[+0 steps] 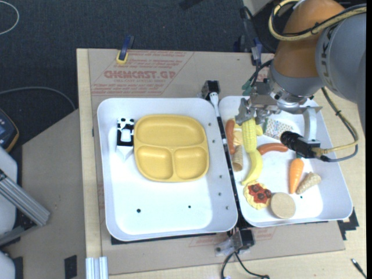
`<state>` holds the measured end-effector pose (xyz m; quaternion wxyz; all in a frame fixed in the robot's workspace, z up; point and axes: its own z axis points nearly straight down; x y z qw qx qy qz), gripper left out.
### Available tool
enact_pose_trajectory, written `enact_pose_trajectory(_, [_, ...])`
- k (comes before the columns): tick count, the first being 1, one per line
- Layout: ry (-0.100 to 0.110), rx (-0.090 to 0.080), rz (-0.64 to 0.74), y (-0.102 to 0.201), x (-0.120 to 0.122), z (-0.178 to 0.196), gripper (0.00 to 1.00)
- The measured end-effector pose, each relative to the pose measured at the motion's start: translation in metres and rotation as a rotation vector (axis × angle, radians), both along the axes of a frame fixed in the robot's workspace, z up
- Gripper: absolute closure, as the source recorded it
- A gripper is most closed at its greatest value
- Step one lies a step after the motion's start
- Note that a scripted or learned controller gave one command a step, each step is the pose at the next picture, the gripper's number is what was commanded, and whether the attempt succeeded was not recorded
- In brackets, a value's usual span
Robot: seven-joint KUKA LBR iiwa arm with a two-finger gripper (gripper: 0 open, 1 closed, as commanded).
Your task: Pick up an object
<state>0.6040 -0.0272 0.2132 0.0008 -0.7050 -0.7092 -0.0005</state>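
Over the desk [87, 156], at the twelve o'clock end of the right bin [340, 205], I hang with my fingers [254, 110] low above the corn cob [250, 133]; whether they are spread or closed I cannot tell. The yellow tray [171, 146] fills the left bin [107, 173], well apart from me. My worry is crowding: banana [254, 166], sausage [231, 133] and carrot [296, 172] lie close, so I may nudge a neighbour or slip off the corn's rounded side.

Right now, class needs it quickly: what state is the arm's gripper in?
Gripper: cannot be told; it sits low over the corn cob in the right bin.
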Motion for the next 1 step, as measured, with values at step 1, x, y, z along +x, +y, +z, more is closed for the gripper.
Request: enact_pose_trajectory(1, [-0.005, 0.000, 0.001, 0.0624, 0.0137, 0.0129, 1.00])
